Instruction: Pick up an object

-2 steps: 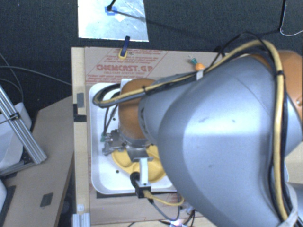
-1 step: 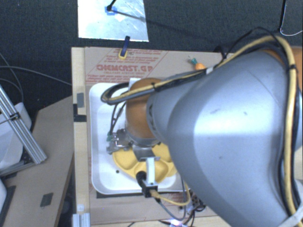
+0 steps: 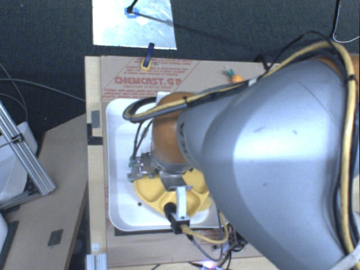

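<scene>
A yellow lumpy object lies in the near half of the left white bin. My gripper is low in that bin, directly over the yellow object and covering its middle. Whether it touches or holds the object is hidden by the wrist. The orange band and the grey arm reach in from the right and cover the right bin.
The bins rest on a printed cardboard sheet, where a small blue and yellow item lies at the back and a small orange item at the back right. A shiny sheet lies behind. An aluminium frame stands left.
</scene>
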